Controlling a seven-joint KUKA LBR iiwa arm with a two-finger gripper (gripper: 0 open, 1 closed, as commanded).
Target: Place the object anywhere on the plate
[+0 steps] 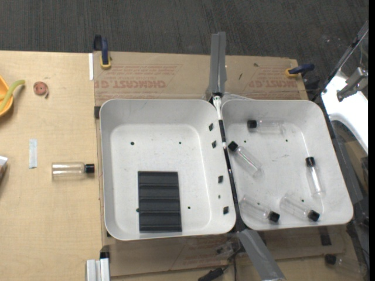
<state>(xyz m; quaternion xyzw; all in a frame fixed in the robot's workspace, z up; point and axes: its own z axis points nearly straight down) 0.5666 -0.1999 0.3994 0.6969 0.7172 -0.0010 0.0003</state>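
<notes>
A black ribbed plate (pixel 159 202) lies flat in the left bin (pixel 117 157), near its front edge. The right bin (pixel 328 157) holds several clear plastic bottles with black caps, all lying on their sides. One bottle (pixel 266 125) is at the back, and another (pixel 243 157) lies close to the divider between the bins. A third bottle (pixel 314 175) lies near the right wall. Two more bottles (pixel 261 211) (pixel 299 208) rest along the front edge.
On the wooden bench left of the bins lies another clear bottle (pixel 70 168), with a small white strip (pixel 33 154) beside it. An orange object (pixel 4 95) sits at the far left edge. Clamps (pixel 103 51) (pixel 299 70) hold the cardboard behind the bins.
</notes>
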